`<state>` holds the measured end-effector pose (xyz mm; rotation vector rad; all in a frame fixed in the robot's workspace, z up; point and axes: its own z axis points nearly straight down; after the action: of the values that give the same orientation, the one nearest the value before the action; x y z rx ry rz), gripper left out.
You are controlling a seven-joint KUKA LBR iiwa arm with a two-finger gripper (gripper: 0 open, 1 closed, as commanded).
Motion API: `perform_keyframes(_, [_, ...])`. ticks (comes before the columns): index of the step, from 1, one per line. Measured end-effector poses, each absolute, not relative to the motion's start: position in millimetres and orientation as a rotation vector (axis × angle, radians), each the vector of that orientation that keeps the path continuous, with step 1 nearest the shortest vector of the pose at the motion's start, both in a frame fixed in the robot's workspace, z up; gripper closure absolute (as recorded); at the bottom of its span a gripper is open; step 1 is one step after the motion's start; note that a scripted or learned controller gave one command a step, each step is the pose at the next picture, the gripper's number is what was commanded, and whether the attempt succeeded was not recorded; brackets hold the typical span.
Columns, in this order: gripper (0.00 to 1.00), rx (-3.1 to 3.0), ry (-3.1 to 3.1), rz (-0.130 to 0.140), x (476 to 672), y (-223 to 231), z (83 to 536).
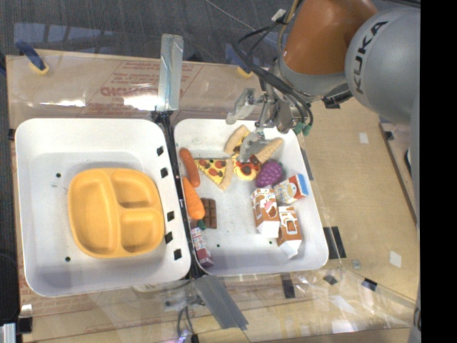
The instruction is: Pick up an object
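My gripper (pixel 254 138) hangs over the far part of the right bin (pixel 314 252), just above a pale bread roll (pixel 235 138) and a tan cone-shaped piece (pixel 270 148). Close below it lie a yellow and red toy (pixel 246 168), purple grapes (pixel 269 172) and a pizza slice (pixel 213 168). A sausage (pixel 188 164) and a carrot (pixel 194 200) lie along the bin's left wall. The wrist hides part of the roll, and I see nothing lifted off the bin floor.
Brown and white cartons (pixel 265 211) (pixel 289 226), a small blue and white carton (pixel 294 187), a chocolate bar (pixel 208 213) and a small bottle (pixel 201 247) lie in the right bin. The left bin (pixel 43 141) holds a yellow divided tray (pixel 116 211).
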<state>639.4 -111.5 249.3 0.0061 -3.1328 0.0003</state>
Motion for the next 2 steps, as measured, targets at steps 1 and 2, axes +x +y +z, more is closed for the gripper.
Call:
perform_keyframes(1, [0.00, -0.080, -3.127, -0.004, 613.0, -167.2, 146.5])
perform_keyframes(2, [0.00, -0.234, -3.129, -0.002, 551.4, -181.3, 89.3])
